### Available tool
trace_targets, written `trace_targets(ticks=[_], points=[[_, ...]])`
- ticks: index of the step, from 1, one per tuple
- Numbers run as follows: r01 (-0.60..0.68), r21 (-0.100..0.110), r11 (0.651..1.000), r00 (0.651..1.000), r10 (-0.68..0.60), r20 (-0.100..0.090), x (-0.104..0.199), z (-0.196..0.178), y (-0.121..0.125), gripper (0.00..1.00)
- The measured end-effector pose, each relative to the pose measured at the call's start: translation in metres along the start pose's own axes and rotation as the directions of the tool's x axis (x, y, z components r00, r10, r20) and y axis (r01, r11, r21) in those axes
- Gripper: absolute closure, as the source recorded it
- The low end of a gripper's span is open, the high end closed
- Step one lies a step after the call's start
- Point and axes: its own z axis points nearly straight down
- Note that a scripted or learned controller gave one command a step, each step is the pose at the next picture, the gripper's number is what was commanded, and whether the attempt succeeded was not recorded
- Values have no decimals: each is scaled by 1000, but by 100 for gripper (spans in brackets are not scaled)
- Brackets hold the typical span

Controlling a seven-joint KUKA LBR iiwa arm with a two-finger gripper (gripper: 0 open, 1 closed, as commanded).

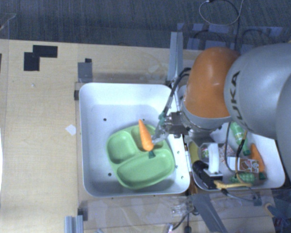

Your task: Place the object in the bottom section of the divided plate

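Pincer (154, 141) over left bin (94, 130), finger state impossible to tell | carrot (145, 135) tilted across green divided plate (136, 161), on ridge above near section, beside pincer tip.

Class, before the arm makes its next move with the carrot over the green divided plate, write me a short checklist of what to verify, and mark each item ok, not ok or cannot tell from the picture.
1. Carrot is at the gripper: ok; it sits at the tip, tilted.
2. Carrot firmly gripped: cannot tell.
3. Carrot over the bottom section: not ok; it lies over the ridge between the upper sections.
4. Bottom section of the divided plate free to receive it: ok.
5. Plate sits flat inside the left bin: ok.
6. Arm keeps off the bin wall: cannot tell.
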Motion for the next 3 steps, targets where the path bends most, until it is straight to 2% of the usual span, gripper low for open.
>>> trace_targets(ticks=[1, 2, 3], points=[[3, -1, 1000, 1000, -3, 0, 1, -9, 2, 100], [3, -1, 1000, 1000, -3, 0, 1, -9, 2, 0], [235, 7, 972, 972, -235, -2, 14, 119, -4, 0]])
